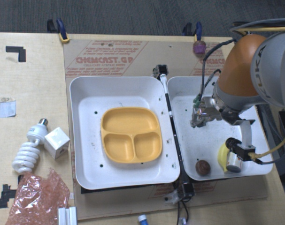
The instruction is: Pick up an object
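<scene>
Camera view is showing a yellow divided plate (131, 135) lying in the middle of the left bin (81, 95). In the right bin (182, 86), the gripper (197, 121) is hovering near the left edge, its grip impossible to tell, while a small brown ball (203, 167) is sitting near the front edge.

- The middle of the left bin (86, 102) is taken up by a yellow divided tray (131, 135).
- The right bin's (182, 90) near edge is crowded by a brown ball (203, 167) and yellow object (223, 157).
</scene>
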Controlling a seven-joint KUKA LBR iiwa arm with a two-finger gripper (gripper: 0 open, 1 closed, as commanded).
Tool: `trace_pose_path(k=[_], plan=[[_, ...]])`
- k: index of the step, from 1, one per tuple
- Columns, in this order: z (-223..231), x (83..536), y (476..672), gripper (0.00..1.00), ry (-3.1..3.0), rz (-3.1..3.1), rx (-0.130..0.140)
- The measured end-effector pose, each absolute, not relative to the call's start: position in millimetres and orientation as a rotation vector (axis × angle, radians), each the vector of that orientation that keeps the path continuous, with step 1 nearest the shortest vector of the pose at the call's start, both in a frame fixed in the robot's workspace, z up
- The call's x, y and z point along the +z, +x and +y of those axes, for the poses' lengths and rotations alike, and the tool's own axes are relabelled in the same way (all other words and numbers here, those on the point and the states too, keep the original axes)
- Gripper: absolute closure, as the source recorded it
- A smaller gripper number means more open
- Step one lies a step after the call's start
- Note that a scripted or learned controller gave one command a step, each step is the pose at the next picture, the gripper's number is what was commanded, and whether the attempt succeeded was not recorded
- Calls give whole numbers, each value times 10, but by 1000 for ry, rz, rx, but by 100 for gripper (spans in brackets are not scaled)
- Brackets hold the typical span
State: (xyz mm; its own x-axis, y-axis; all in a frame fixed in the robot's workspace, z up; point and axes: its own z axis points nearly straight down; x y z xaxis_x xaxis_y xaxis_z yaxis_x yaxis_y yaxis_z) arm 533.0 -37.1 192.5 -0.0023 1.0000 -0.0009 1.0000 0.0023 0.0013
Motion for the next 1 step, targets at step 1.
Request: trace_pose_path(k=[1], plan=[[-372, 1925, 5329, 0, 2218, 2223, 0]])
